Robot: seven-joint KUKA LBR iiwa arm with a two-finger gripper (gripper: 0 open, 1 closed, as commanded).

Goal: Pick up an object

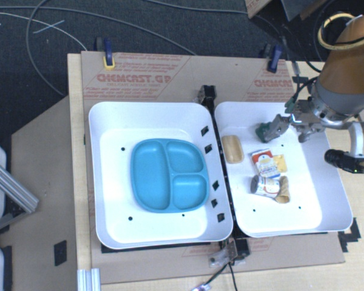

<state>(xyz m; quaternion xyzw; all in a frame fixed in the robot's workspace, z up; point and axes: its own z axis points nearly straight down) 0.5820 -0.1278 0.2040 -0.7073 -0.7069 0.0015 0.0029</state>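
Gripper (272, 128) above right bin's (315, 214) far corner; finger state impossible to tell. Nearby: smooth tan oval block (232, 148), crinkled snack packets (269, 173). Beyond its left wall: glossy blue compartment plate (168, 174)

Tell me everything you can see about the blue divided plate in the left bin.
The blue divided plastic plate is a rounded square with three compartments, two smaller ones along its right side and a large one on the left. It lies flat, slightly rotated, mid-floor in the left white bin, and nothing rests in it.

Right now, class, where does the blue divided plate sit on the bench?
In the camera view, the blue divided plate lies in the middle of the left bin, across the central divider from the tan bread-like piece in the right bin.
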